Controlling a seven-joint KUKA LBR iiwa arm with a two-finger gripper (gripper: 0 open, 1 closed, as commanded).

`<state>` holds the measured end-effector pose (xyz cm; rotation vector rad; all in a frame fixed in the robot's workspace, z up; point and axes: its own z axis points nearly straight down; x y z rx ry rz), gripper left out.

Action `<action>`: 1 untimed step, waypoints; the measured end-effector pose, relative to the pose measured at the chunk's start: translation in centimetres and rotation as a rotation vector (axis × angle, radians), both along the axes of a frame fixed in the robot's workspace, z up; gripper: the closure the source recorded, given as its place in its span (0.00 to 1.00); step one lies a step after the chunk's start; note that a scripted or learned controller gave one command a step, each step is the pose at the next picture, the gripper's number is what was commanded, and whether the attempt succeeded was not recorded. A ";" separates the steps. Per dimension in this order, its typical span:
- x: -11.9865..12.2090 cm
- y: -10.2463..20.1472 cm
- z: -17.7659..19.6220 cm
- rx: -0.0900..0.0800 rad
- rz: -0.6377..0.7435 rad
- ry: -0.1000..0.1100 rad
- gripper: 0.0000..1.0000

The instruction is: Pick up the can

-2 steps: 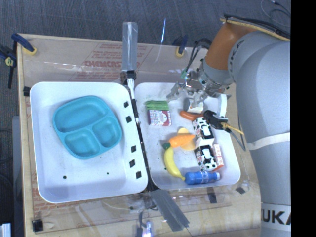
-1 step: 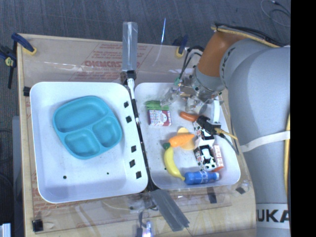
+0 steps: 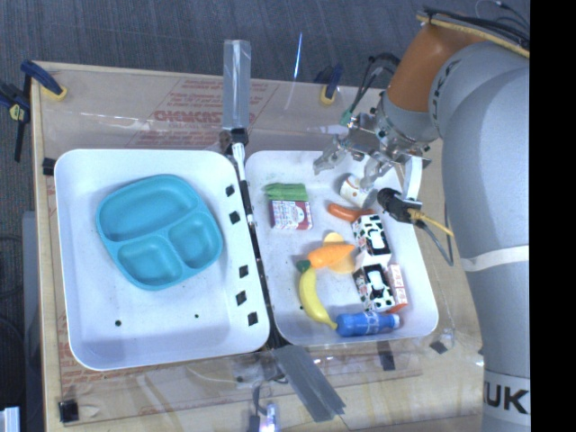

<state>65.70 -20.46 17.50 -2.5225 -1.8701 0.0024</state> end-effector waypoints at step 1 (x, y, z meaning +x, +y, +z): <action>0.3 0.3 -7.8 -0.001 0.010 -0.007 0.00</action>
